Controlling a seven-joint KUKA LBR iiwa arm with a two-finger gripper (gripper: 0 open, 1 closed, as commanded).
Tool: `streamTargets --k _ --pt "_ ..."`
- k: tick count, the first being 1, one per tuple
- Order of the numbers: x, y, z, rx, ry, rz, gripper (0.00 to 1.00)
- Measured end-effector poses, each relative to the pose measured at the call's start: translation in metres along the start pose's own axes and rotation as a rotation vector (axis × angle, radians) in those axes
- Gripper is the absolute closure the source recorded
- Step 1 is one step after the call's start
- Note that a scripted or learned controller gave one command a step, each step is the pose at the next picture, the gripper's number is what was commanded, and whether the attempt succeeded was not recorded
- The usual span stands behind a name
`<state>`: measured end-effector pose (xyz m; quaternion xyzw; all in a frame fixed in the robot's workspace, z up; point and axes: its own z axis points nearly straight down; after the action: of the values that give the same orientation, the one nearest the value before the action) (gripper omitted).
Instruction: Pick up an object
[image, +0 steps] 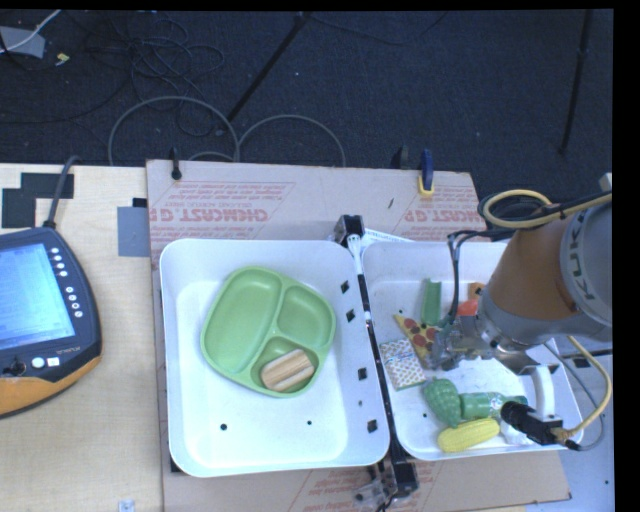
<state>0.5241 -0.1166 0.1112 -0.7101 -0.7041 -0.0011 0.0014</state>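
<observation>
A yellow toy corn cob (468, 435) lies nearest, almost against the front wall of the right bin (392, 295), with a dark green toy vegetable (443, 400) and a paler green one (484, 404) touching just behind it. These three are packed tight, so a grab here would likely catch two at once or push the cob against the wall.

Further back, near the bin's left wall, lies a flat chequered square (402, 363), and behind it a red-and-yellow toy piece (412, 330). The gripper (452, 345) hangs low just right of these two, the likeliest things to pick. The arm's bulk hides its tip: I cannot tell whether it is open or closed, or whether it has anything. The square looks thin and flat, so I judge it could slip away. A closing grip might also nudge the red-and-yellow piece aside.

Beyond, a green stick (430, 300) points toward the far wall, near the gripper and easy to knock. The far left corner of this bin is bare and gives some room. The wall shared with the left bin (260, 430) is near.

In the left bin a green divided plate (245, 320) holds a bun (287, 370) in its front compartment, with bare floor along the front.
</observation>
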Motion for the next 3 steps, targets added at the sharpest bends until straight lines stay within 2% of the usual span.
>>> streamTargets --k 1,2,3 --pt "0.073 0.078 -0.081 -0.009 -0.003 -0.017 1.00" --pt "0.081 0.024 -0.162 0.002 -0.003 -0.010 1.00" --pt "0.160 -0.011 -0.211 0.001 -0.003 -0.012 1.00"
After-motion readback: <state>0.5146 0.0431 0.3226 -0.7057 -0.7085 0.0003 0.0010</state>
